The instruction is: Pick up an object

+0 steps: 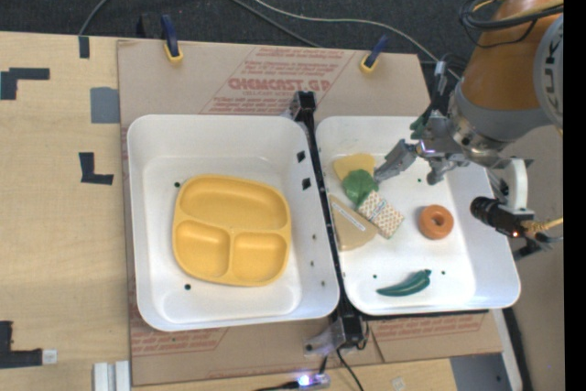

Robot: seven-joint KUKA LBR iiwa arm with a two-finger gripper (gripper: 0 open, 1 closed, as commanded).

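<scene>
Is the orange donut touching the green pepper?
Apart. The camera view shows bare white bin floor between the donut and the pepper.

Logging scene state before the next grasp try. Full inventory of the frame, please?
bins: 2, white, side by side on the bench
divided plate: 1, yellow, in the left bin
doughnut: 1, orange, right bin, right of centre
chilli pepper: 1, dark green, right bin, near front edge
green piece: 1, green, right bin, in the left cluster
patterned block: 1, beige checked, beside the green piece
pale yellow pieces: cluster, count unclear, right bin, left side
clamps: 2, blue and yellow, bench rear edge
arm: 1, grey with orange, from right
gripper: 1, over right bin
</scene>
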